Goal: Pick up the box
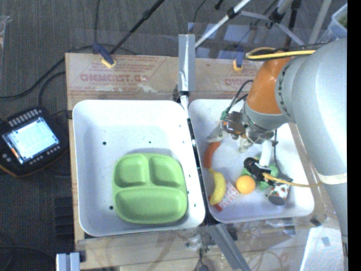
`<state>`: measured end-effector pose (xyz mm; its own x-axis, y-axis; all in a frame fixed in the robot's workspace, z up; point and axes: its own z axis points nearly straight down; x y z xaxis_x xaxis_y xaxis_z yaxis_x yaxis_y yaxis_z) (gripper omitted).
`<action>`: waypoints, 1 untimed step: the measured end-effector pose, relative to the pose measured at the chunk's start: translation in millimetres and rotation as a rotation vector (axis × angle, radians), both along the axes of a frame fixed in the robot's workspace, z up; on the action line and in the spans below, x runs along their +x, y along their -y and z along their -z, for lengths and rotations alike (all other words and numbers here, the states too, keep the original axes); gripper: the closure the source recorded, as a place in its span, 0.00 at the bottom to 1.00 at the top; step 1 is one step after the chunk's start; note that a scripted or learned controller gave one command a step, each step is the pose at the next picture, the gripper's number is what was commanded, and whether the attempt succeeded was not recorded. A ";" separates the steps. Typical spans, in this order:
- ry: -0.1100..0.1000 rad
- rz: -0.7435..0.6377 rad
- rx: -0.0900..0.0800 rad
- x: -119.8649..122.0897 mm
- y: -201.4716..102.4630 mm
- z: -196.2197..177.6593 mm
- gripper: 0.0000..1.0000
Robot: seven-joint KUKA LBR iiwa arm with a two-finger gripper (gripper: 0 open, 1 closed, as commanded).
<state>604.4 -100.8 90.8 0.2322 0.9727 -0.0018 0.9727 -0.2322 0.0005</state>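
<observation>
The box is a small white and red carton lying at the front of the right bin, wedged between a yellow banana and an orange fruit. The banana covers part of it. My gripper hangs low over the back left part of that bin, well behind the box and just above a reddish-orange carrot-like piece. Nothing shows between it and the box.
A silver can lies at the right bin's front right, with a green item behind it. The left bin holds a green divided plate. The arm's grey body covers the right bin's right side.
</observation>
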 end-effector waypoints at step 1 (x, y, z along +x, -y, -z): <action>0.007 -0.162 -0.004 38.9 31.7 2.1 0.00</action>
